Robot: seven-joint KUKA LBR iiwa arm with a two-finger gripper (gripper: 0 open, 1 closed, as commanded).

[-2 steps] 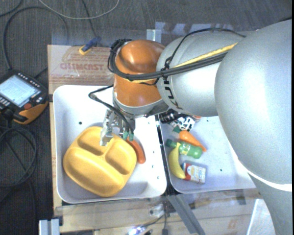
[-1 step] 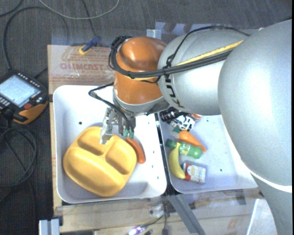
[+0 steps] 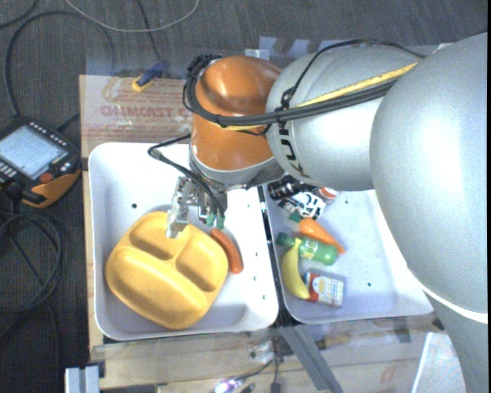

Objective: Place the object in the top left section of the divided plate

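The sausage lies in the left bin, touching the right edge of the yellow divided plate. It looks light, smooth and likely slippery; grip it across its short width, mid-length. The claw hangs above the plate's upper sections; its state cannot be determined.

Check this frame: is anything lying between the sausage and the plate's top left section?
Nothing visible does. The sausage lies in the left bin against the right edge of the yellow divided plate. The tool hangs over the plate's upper edge, beside the top left section, which looks bare.
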